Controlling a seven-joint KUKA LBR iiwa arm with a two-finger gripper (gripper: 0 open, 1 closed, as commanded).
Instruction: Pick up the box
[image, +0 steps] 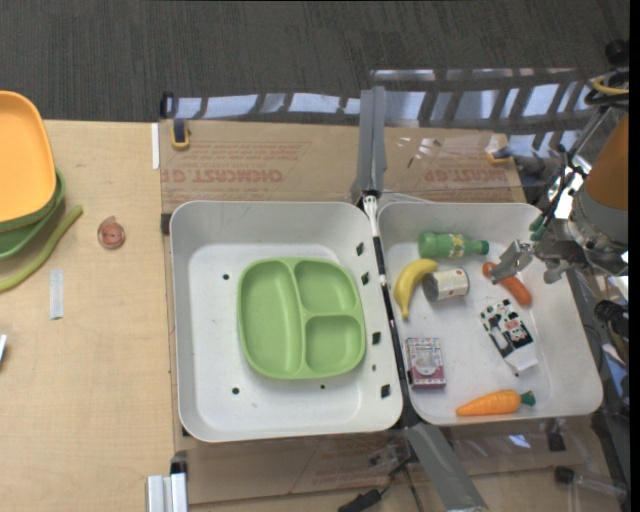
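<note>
A small red and white box (425, 362) lies flat in the right bin (580, 390), near its left wall and front edge. My gripper (532, 264) hangs over the bin's right side, well to the right of the box and further back. Its two grey fingers stand apart, so it is open with nothing between them. Just below the fingers lies a small orange-red item (512, 288).
The right bin also holds a green bottle (452, 244), a banana (410, 282), a small can (447, 285), a white and black packet (508, 332) and a toy carrot (492, 403). A green divided plate (300, 318) lies in the left bin (200, 400).
</note>
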